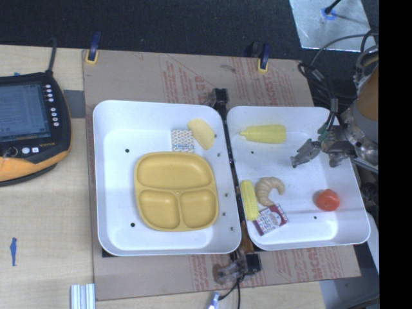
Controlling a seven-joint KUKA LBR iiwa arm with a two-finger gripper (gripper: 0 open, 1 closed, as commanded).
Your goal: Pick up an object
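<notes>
- My tool (320, 153) hangs over the right bin (360, 237), near its right wall and toward the far edge, with its two fingers spread wide and nothing between them.
- One fingertip (297, 161) points down-left toward the middle of that bin; the other sits close to the right wall.
- A red tomato (327, 200) lies just nearer the front of the bin than my tool, by the right wall, apart from the fingers.
- A yellow squeeze bottle (264, 134) lies on its side at the bin's far edge, left of my tool.
- A croissant (270, 188) sits near the bin's middle, with a corn cob (248, 200) just beside it along the left wall.
- A red and white packet (270, 219) lies at the front edge, touching the corn.
- The left bin (106, 172) carries a yellow divided tray (176, 190), a pale yellow piece (201, 134) and a small patterned packet (182, 141) at its far right corner.
- A tablet (29, 126) rests on the counter's left edge.
</notes>
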